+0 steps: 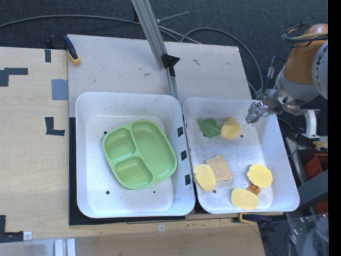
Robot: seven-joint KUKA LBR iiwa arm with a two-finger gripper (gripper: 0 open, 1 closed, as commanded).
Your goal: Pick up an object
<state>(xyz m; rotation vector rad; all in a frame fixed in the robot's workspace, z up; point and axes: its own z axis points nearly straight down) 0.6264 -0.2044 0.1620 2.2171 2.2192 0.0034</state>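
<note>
- reaching in from the right, one grey arm (303,73) with an orange band ends in one gripper (256,112) poised at the upper right rim of the right bin (279,159)
- whether the gripper is wide or narrow cannot be told at this size, and nothing shows between its tips
- two shallow white bins sit side by side: the right bin lies under and below-left of the gripper, the left bin (85,143) well to its left
- six small pieces lie in the right bin
- one small yellow piece (230,128) is nearest, just left of and below the gripper, apart from it
- one green leafy piece (209,127) lies touching that yellow piece on the side away from the gripper
- one tan bread-like slice (219,169) sits further below and to the left of the gripper
- one yellow piece (204,177) touches the slice on its far left side
- one yellow round piece (260,175) lies almost straight below the gripper, well apart
- one more yellow piece (244,198) lies lowest, near the bin's bottom rim, with a small orange-brown bit (252,189) between it and the round one
- that makes four yellow pieces, one green, one tan
- one green divided tray (139,154) with three compartments lies tilted in the left bin, far left of the gripper
</note>
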